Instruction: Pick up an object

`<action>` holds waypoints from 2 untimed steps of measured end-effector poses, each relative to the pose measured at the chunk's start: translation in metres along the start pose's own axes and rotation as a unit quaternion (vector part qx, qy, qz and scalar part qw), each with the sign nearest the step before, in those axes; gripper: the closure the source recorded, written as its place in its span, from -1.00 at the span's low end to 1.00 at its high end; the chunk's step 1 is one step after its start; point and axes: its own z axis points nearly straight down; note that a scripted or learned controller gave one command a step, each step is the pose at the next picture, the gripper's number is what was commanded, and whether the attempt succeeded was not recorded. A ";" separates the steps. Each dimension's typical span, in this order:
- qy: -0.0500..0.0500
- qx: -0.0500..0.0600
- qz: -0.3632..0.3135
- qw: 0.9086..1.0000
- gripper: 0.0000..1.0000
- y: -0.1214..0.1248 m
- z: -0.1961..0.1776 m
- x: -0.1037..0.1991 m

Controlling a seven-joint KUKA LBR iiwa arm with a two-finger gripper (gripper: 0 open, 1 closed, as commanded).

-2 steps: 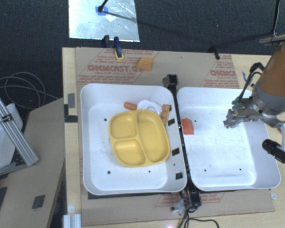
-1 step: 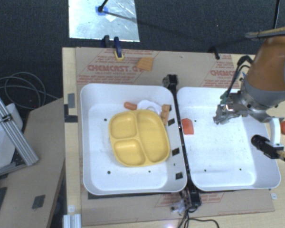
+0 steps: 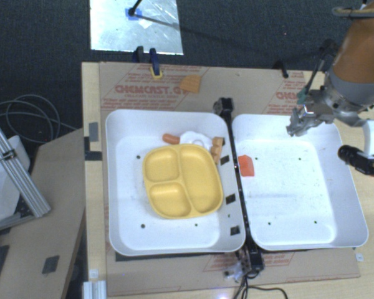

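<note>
- At the near edge of the bench (image 3: pixel 174 273), some wires (image 3: pixel 246 273) are hanging down from the spot where the two bins meet.
- The left bin (image 3: pixel 121 229) and the right bin (image 3: pixel 311 223) are sitting side by side, with a row of black clips (image 3: pixel 232 198) running along the line between them.
- A yellow tray (image 3: pixel 182 180) with three sections is lying in the middle of the left bin, turned a little on a slant.
- An orange block (image 3: pixel 245 166) is lying in the right bin, close to its left wall and just beside the black clips. This is the thing nearest to being picked, and it is sitting free on the bin floor.
- Just past the tray, a white cup (image 3: pixel 193 139) is peeking out, touching the tray's far edge.
- A small orange sausage shape (image 3: pixel 171 139) is lying just left of the cup.
- A little tan block (image 3: pixel 217 146) is standing beside the tray's far right corner.
- The gripper (image 3: pixel 297 124) is hanging over the far right corner of the right bin, well apart from the orange block. Nothing is showing between its fingers. They are too small and blurry to tell if they are spread or pressed together.
- Behind the bins, a tan scrap (image 3: pixel 191 83) is lying on the cardboard.
- Farthest away, a shiny sheet (image 3: pixel 136 17) is lying on the dark floor.
</note>
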 end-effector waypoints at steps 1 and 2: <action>0.000 0.003 0.001 1.000 1.00 0.015 0.013 -0.008; 0.000 0.003 0.004 1.000 1.00 0.018 0.014 -0.025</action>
